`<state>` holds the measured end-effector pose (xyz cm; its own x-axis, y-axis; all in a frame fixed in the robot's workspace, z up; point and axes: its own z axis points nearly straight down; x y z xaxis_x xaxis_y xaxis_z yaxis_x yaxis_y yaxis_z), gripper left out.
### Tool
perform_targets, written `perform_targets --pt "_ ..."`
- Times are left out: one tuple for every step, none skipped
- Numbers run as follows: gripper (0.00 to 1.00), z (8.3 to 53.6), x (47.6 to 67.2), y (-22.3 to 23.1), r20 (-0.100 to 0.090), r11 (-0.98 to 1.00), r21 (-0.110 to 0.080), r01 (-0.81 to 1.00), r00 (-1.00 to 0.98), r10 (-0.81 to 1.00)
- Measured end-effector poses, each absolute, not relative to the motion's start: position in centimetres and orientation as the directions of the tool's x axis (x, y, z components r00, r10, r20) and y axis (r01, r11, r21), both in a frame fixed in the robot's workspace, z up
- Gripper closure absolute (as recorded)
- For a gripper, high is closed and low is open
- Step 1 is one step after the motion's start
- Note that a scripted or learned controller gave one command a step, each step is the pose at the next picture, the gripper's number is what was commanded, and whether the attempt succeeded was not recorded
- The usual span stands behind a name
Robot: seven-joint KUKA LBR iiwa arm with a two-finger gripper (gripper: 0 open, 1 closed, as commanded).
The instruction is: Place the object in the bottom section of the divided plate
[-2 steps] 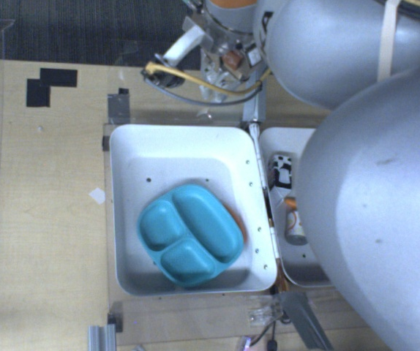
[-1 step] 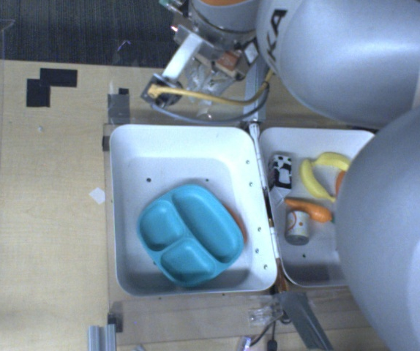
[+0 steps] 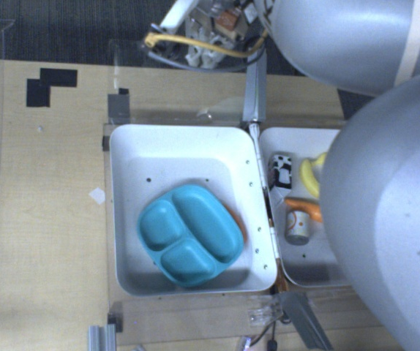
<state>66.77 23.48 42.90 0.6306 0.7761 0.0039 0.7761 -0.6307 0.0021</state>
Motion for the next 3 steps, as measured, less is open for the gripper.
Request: perform_targets --pt "1.00 40.0 63.2 23.5 0.001 -0.448 0.001 0.894 0.448 0.894" --pt "1.00 40.5 66.9 23.5 0.003 -0.431 0.003 0.902 0.431 0.902" --pt "1.00 34.0 62.8 20.0 0.001 -0.318 0.001 0.948 0.318 0.948"
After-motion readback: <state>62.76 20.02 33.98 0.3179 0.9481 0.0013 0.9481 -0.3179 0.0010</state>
